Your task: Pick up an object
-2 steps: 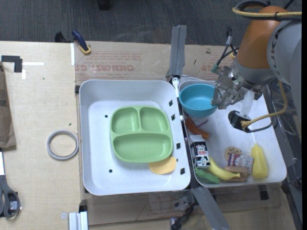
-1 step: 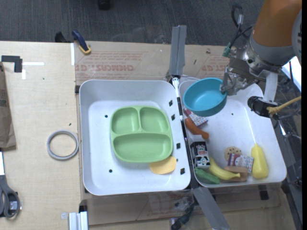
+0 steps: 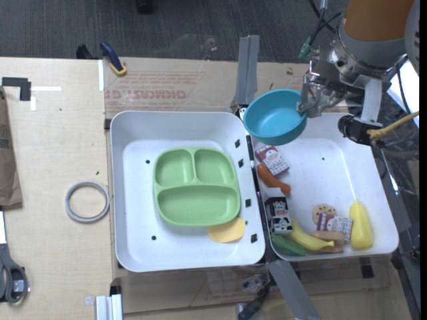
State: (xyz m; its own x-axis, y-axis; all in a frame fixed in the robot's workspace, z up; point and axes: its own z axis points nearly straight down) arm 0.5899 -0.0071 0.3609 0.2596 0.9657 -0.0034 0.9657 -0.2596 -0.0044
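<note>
Camera view has the gripper (image 3: 312,105) clamped on the rim of the blue bowl (image 3: 275,116), lifted over the right bin (image 3: 373,179); next it must hold level.

Left bin (image 3: 123,179): divided plate (image 3: 197,187). Right bin (image 3: 380,199): banana (image 3: 310,239), carton (image 3: 278,217). Bowl (image 3: 275,117) over right bin's rear-left corner.

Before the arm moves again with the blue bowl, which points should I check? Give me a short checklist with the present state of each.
1. Pincer closed on the rim of the blue bowl: ok.
2. Bowl raised off the floor of the right bin: appears ok; it hangs over the bin's upper left corner.
3. Bowl level: not ok, it tilts.
4. Grip strength: cannot tell.
5. Free room in the left bin: ok beside the green tray.
</note>
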